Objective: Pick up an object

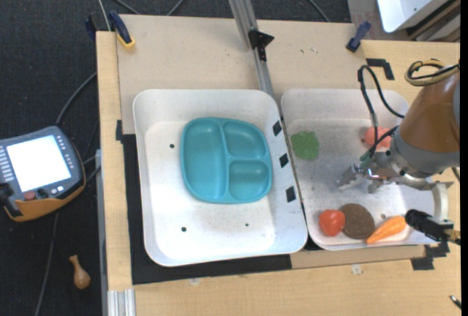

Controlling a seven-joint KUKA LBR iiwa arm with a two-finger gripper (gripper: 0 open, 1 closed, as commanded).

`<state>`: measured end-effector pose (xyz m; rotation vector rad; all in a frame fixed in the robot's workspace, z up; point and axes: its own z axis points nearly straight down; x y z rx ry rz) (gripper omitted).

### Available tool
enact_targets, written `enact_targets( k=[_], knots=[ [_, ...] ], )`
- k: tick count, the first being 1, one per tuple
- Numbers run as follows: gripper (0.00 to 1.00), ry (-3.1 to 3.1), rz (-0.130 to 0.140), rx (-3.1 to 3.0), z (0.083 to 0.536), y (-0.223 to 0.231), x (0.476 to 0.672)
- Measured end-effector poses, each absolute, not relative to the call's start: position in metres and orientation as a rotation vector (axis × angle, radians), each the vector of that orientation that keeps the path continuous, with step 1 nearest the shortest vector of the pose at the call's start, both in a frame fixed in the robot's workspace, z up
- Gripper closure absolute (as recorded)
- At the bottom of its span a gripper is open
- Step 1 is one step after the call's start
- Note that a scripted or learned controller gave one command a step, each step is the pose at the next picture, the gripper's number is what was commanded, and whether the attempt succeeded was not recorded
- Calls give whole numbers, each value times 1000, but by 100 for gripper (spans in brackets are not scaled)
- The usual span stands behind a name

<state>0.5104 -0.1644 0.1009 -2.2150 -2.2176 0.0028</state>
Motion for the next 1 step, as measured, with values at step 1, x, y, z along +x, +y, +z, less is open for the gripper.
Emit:
enact_targets(
  k=[1],
  knots=[
    [100, -2221, -2, -2221, 115, -165, 512]
  ],
)
